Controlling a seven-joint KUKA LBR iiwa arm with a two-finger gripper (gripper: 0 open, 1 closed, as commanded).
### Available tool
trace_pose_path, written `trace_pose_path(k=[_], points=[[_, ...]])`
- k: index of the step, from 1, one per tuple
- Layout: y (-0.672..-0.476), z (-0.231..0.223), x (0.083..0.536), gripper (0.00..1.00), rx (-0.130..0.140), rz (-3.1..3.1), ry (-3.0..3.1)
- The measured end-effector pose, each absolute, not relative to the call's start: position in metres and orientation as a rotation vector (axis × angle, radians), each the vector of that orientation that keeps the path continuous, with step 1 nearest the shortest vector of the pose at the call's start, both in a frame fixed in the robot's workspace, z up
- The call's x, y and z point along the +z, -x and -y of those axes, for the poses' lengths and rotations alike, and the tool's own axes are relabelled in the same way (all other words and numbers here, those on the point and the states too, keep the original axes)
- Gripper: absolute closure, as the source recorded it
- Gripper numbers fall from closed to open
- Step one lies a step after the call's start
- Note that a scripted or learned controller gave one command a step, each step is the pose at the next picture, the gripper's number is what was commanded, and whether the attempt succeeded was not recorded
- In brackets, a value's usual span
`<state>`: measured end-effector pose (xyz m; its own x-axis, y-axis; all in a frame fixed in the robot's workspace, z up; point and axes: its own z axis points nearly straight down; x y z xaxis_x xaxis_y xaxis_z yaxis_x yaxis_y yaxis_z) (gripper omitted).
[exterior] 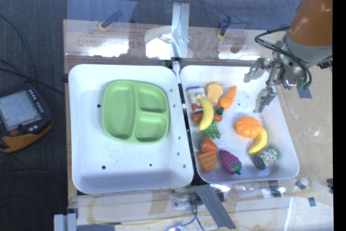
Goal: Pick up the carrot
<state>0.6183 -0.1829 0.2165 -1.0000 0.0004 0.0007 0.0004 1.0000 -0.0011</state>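
Observation:
The orange carrot [227,97] lies slanted in the upper middle of the right bin [285,126], beside a tan waffle-like piece [214,91]. My gripper [258,85] hangs over the bin's upper right corner, to the right of the carrot and apart from it. Its two fingers [265,99] are spread wide with nothing between them.
The right bin also holds two bananas [205,112] [259,142], an orange pumpkin [248,126], a purple eggplant [230,161], a can [266,157], a strawberry [208,144] and other toy food. A green divided plate [135,111] sits in the left bin [94,170].

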Motion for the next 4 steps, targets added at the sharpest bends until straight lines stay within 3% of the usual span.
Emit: trace_pose_path(k=[1, 2, 3, 4], points=[[-0.614, 0.149, 0.104, 0.0, -0.006, 3.128, -0.122], [-0.611, 0.154, 0.089, 0.0, 0.0, 3.149, -0.047], [-0.614, 0.154, 0.1, 1.0, 0.007, 3.156, -0.049], [-0.54, 0.225, 0.178, 1.0, 0.003, 3.105, -0.489]])
